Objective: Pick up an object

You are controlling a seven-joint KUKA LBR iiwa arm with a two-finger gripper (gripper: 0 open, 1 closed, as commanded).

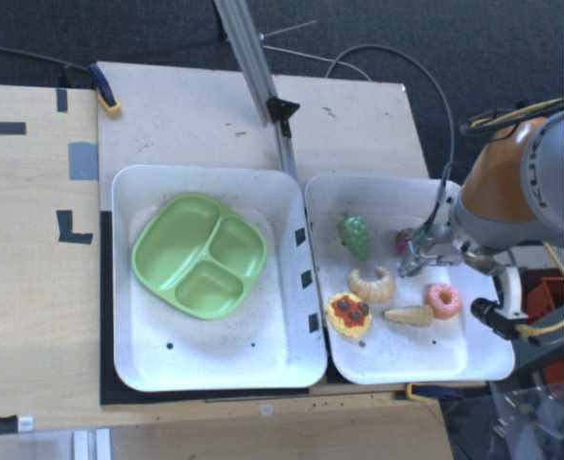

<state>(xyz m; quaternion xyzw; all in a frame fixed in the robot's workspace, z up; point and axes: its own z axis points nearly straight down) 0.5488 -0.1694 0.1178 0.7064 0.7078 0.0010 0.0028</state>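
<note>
The right bin (387, 367) holds several toy foods: a green bunch (354, 235), a tan croissant (371, 284), a small yellow and red tart (349, 314), a cone (409, 315), a pink donut (443, 300) and a dark red piece (403, 241). My gripper (416, 257) reaches in from the right and hangs low over the bin's middle. It sits just below the dark red piece, right of the croissant and up-left of the donut. Nothing is visibly held.
The left bin (138, 353) carries a green divided plate (199, 254). A grey metal pole (253, 56) slants down to the ridge between the bins. A black cable (426, 94) arcs over the right bin's far edge. The arm's orange band (498, 175) looms at the right.
</note>
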